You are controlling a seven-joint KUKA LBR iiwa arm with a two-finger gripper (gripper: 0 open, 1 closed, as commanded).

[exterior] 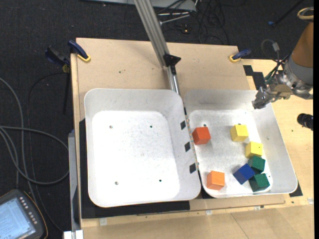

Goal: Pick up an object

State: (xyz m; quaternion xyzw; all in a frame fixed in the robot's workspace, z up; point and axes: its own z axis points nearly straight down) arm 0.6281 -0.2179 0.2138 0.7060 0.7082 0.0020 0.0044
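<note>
The right bin (219, 108) holds several small blocks. An orange-red block (201, 135) lies near its left wall and a lighter orange block (216, 179) sits at its front. Two yellow blocks (239, 132) (254, 149) lie toward the right side. Beside the lower one are a blue block (243, 173) and two green blocks (257, 163) (259, 182) near the front right corner. My gripper (259, 101) hangs over the bin's back right corner, apart from all the blocks, with nothing seen in it.
The left bin (132, 146) lies beside the right one on a tan board (124, 63). A metal pole (154, 31) slants down to the gap between the bins. Clamps sit at the board's back corners. Cables and a pendant lie on the dark floor at left.
</note>
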